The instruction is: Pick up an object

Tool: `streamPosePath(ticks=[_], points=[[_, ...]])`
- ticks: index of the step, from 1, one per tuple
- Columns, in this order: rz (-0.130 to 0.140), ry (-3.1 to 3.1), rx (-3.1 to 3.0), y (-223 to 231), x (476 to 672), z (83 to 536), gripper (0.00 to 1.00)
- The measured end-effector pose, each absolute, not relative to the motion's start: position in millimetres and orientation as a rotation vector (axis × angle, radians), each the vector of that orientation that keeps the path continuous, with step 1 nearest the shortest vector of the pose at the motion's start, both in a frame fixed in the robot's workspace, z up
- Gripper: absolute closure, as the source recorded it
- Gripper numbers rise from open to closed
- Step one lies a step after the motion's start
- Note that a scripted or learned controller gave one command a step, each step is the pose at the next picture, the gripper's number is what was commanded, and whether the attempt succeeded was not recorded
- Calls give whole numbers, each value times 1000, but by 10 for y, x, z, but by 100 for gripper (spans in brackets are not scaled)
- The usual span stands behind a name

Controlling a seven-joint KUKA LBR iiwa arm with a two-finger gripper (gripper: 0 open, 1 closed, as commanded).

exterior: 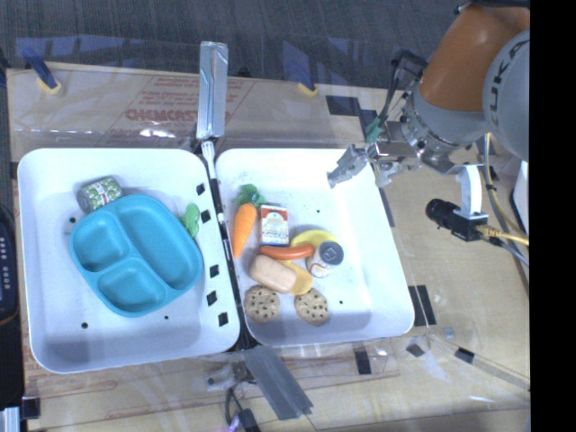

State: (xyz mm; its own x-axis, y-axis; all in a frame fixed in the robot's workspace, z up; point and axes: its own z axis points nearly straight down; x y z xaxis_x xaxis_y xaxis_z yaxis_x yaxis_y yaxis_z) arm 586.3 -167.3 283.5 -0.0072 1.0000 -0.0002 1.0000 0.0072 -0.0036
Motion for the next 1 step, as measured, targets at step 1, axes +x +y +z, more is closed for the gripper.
streamPosePath(ticks=[1], points=[[2,-2433,-1990,-1711,5876,2983,0]])
